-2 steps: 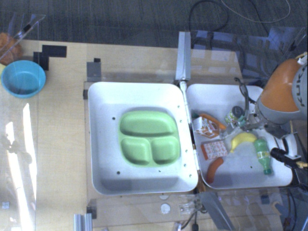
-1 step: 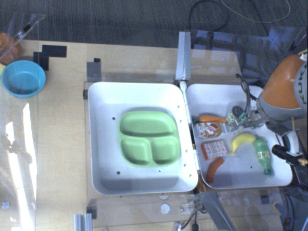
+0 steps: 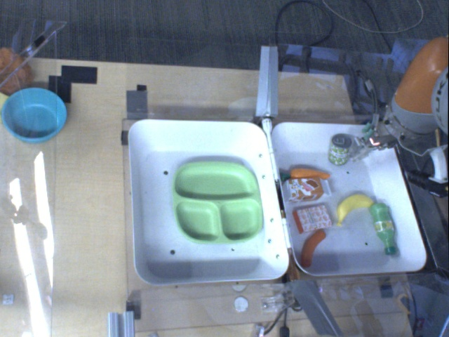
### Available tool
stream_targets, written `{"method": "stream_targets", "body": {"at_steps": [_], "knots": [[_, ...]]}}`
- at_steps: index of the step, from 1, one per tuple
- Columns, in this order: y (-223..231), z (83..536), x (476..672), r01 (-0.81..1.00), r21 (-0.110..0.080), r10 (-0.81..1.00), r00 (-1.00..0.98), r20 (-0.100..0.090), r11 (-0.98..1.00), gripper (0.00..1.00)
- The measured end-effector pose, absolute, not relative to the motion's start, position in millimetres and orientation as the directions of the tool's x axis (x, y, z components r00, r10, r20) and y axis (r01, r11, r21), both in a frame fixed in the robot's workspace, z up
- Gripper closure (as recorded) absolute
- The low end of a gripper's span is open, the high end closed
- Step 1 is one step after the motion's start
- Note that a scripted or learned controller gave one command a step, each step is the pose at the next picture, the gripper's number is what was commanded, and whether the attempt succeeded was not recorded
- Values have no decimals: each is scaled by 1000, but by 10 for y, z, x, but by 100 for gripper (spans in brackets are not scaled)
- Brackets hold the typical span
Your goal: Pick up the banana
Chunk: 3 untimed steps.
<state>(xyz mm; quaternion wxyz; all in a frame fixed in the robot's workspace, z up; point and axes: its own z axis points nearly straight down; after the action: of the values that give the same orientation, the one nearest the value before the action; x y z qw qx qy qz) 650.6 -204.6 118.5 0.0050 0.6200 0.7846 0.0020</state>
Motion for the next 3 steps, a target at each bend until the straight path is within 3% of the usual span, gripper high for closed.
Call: {"method": "stream_targets", "body": {"at_steps": [1, 2, 3], "knots": [[-2041, 1183, 6506, 973, 9, 973, -232, -5, 232, 0], [-1722, 886, 5801, 971, 9, 971, -238, -3, 238, 0], [-1608, 909, 5314, 927, 7, 927, -374, -4, 374, 0]]}}
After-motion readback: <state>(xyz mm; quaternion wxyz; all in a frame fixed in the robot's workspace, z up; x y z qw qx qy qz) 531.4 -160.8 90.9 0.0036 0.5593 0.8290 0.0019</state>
